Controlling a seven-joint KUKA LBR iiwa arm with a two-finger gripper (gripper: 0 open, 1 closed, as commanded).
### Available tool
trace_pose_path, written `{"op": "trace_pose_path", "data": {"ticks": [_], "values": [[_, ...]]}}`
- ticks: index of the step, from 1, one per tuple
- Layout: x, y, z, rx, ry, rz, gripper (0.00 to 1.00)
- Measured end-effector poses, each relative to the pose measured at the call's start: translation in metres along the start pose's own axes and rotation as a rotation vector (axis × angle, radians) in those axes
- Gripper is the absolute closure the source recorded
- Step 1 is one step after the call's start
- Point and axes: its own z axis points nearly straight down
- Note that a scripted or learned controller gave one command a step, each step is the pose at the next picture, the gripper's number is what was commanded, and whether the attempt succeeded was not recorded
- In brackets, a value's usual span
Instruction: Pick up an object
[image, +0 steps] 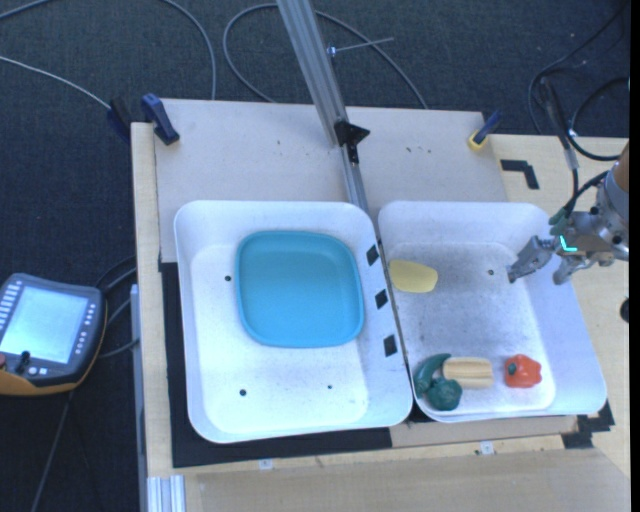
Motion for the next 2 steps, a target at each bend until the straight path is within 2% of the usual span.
{"op": "trace_pose_path", "data": {"ticks": [1, 2], "values": [[0.000, 0.000, 0.000, 0.000, 0.000, 0.000, 0.00], [0.005, -0.002, 0.043, 0.004, 0.001, 0.000, 0.00]]}}
